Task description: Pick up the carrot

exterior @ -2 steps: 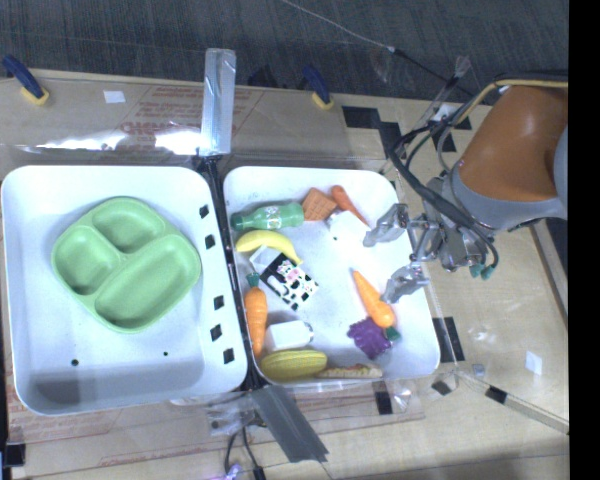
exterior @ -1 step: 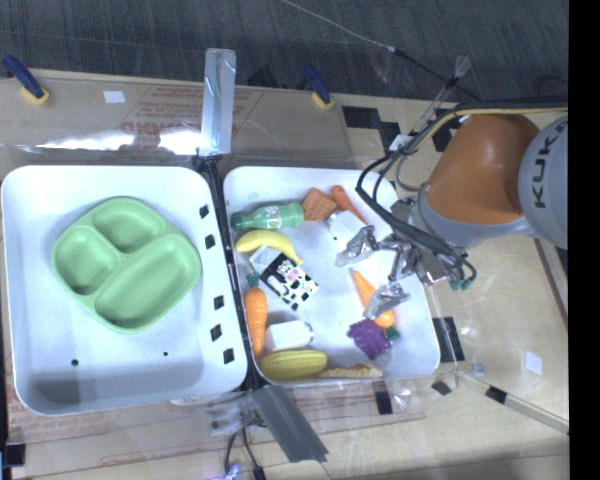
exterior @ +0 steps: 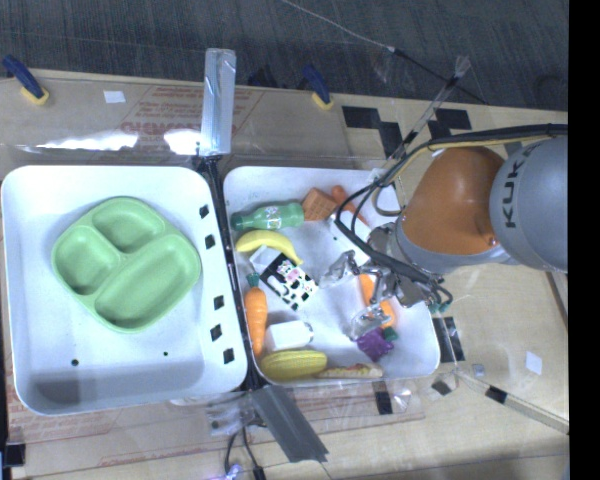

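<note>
The carrot (exterior: 256, 314) is orange with a green top and lies along the left wall of the right bin (exterior: 420, 353), between a banana (exterior: 265, 243) and a white block (exterior: 288, 335). My gripper (exterior: 355, 293) hangs low over the right half of that bin, well to the right of the carrot and apart from it. Its fingers (exterior: 340, 266) stand open, spread over a small orange piece (exterior: 368, 287). Nothing is gripped between them.
The right bin also holds a green bottle (exterior: 268, 216), a black-and-white item (exterior: 288, 280), a yellow corn cob (exterior: 292, 364), a purple piece (exterior: 377, 344) and orange pieces (exterior: 325, 203) at the back. A green divided plate (exterior: 127, 260) fills the left bin (exterior: 30, 368).
</note>
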You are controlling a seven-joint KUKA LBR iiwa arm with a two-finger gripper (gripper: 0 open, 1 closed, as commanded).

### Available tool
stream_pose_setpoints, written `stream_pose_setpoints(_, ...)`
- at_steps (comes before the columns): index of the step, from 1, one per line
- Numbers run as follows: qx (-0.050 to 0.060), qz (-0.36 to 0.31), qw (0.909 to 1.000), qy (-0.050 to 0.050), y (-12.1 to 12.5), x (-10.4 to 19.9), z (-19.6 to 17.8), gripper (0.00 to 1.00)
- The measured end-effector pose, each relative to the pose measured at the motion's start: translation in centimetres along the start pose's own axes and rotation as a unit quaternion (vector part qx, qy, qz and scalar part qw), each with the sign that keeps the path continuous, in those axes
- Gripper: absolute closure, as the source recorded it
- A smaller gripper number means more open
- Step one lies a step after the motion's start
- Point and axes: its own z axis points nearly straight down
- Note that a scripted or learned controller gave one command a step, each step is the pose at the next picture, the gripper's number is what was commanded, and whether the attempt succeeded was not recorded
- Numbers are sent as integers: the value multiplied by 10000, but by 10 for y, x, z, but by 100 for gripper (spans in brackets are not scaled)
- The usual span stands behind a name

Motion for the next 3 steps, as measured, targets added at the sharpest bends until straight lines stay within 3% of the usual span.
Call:
stream_pose_setpoints(1, 8, -46, 10000, -17, 1, -3, -11, 100)
stream_pose_setpoints(2, 16, 199, 9998, -29, 56, 4, -75, 100)
stream_pose_setpoints(3, 8, 209, 9998, -10, 56, 5, -73, 0)
